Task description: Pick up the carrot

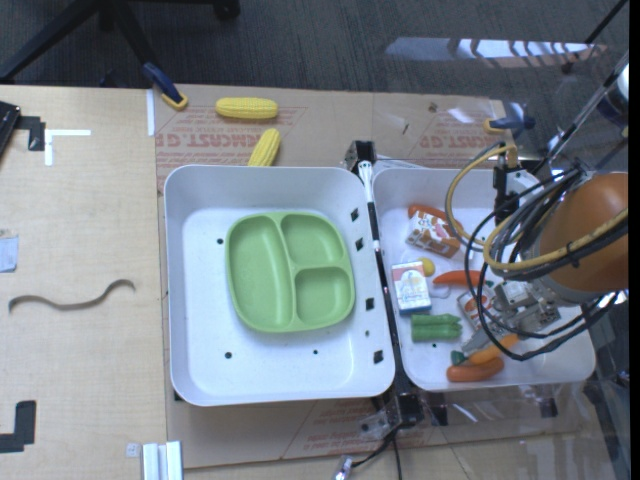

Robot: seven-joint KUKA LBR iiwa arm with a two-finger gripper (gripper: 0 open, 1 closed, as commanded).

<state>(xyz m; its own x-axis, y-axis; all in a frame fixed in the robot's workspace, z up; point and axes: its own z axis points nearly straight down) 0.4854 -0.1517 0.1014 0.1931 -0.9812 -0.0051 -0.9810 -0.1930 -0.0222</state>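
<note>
Carrot (474,369) in right bin (570,368) | gripper (497,315) above | opening: cannot tell

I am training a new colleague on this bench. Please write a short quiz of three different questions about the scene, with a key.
1. True or false: the green plate lies in the left bin.
2. Which bin holds the carrot? A) left B) right
3. Fill in: two yellow corn cobs lie on the cardboard, ______ the bins.

Key: 1 true; 2 B, near the front edge of the right bin; 3 outside.
</note>
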